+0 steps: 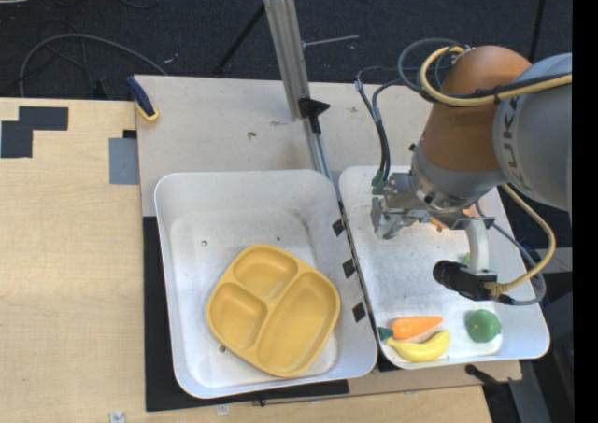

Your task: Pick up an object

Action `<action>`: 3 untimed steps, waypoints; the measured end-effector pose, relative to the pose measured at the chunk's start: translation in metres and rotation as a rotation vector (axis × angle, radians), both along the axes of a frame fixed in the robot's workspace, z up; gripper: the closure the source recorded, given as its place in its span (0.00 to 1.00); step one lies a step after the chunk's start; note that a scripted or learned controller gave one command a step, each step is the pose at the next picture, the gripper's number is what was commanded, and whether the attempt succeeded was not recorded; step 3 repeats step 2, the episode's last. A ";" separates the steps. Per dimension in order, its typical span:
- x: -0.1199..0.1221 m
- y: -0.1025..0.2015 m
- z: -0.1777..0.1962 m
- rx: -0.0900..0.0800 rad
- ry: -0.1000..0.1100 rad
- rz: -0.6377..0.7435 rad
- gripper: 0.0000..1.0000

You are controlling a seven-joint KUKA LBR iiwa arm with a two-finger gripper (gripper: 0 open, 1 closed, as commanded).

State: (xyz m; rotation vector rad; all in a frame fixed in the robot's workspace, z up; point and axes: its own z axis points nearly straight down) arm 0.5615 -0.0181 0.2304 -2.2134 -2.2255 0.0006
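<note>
My gripper (389,223) hangs over the far left part of the right bin (416,267), above bare white floor. Nothing shows under or in it. Along that bin's near edge lie an orange toy carrot (416,326), a yellow banana (422,346) just in front of it, and a green round fruit (483,325) to their right. All three lie well clear of the gripper, toward the near side.
The left bin (187,216) holds a yellow divided plate (273,308) in its near half. A metal post (290,52) rises behind the bins near their shared wall. The grey and orange arm (476,122) covers the right bin's far right corner.
</note>
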 end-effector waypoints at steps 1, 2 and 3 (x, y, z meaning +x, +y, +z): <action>0.011 0.041 -0.002 -0.001 0.000 -0.001 1.00; 0.021 0.096 0.007 -0.002 -0.001 -0.002 1.00; 0.021 0.096 0.007 -0.002 -0.001 -0.002 1.00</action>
